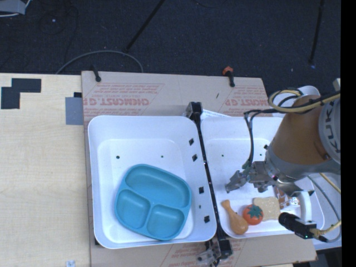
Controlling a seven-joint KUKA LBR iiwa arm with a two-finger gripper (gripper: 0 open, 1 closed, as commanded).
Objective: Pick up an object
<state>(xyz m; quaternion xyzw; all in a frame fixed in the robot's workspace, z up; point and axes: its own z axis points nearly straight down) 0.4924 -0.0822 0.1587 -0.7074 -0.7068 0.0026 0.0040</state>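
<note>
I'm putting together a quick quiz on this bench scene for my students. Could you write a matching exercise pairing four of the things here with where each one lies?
Things:
1. blue divided plate
2. toy drumstick
3. toy tomato
4. gripper

Places:
A. right bin, between the drumstick and the cracker
B. over the right bin, above the toys
C. left bin
D. right bin, near its front edge, closest to the divider

Pairs: 1-C, 2-D, 3-A, 4-B
</note>
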